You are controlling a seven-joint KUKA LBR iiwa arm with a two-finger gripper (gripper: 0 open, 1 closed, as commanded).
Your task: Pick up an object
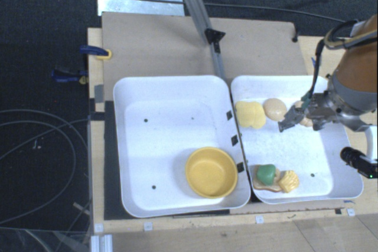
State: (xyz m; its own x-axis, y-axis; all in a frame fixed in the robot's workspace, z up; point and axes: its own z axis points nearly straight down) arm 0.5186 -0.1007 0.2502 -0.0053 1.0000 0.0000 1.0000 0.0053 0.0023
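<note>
My gripper point(293, 119) hangs over the right bin point(307, 156), near its upper middle, reaching in from the right. Just to its left lies a pale beige round object point(274, 108), close to or touching a fingertip. A yellow lumpy object point(250, 114) rests beside it against the bin's left wall. At the bin's lower left corner sit a green piece point(266, 173) and a yellow ridged piece point(289, 180) on a tan slab. A yellow bowl point(211, 172) stands in the left bin point(153, 127), lower right.
A grey pole point(198, 3) slants down from the top to the divide between the bins. Blue and yellow clamps point(88, 56) grip the bench's left edge. Cables lie on the dark floor at left.
</note>
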